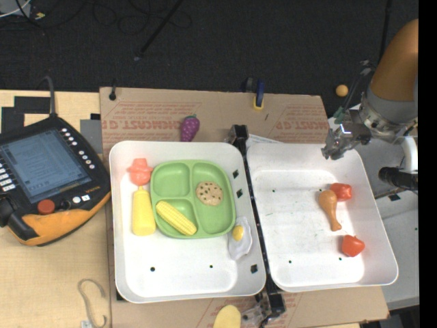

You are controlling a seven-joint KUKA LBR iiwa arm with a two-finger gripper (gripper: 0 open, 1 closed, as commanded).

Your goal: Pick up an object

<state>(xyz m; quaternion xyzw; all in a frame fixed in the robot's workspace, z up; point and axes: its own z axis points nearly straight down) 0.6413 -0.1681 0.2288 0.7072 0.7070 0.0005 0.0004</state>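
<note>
drumstick: tan plastic toy chicken leg (330,208), lying in right white bin (300,268), right half, touching small red toy piece (341,191) at its top end
red wedge: second red plastic chunk (351,245), same bin, near the leg twd front-right corner, apart from it
gripper: grey 2-finger unit (333,147) over right bin's back-right corner, well apart from leg; nothing seen btwn fingers; open/closed – can't tell
left bin: white bin (177,279) w/ green divided plate (225,221) holding cookie (209,193) + corn cob (176,217); yellow bottle (142,212) beside plate
</note>
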